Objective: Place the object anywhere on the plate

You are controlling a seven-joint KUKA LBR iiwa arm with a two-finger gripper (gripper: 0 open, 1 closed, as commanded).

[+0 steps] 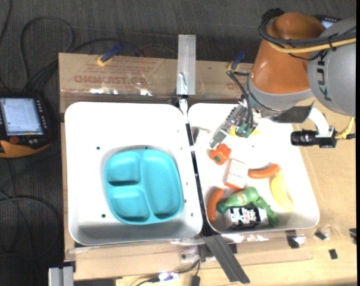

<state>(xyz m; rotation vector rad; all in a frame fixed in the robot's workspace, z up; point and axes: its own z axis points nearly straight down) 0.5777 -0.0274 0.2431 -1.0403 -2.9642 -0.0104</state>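
Fingers (pixel 219 139) of the gripper (pixel 218 143) hang over the right bin (pixel 299 216) just above a small orange pepper-like object (pixel 219 154), but whether they are apart or together I cannot tell, and nothing shows between them. Beyond that orange object, farther from the arm (pixel 287 52), lie a white-and-orange box (pixel 235 173), a sausage (pixel 263 171), a banana (pixel 281 193), a carrot (pixel 212 205) and a green bottle (pixel 247 199) on a dark box (pixel 244 217). Left of the orange object, across the bins' shared wall, the turquoise divided plate (pixel 143 185) sits in the left bin (pixel 84 124).
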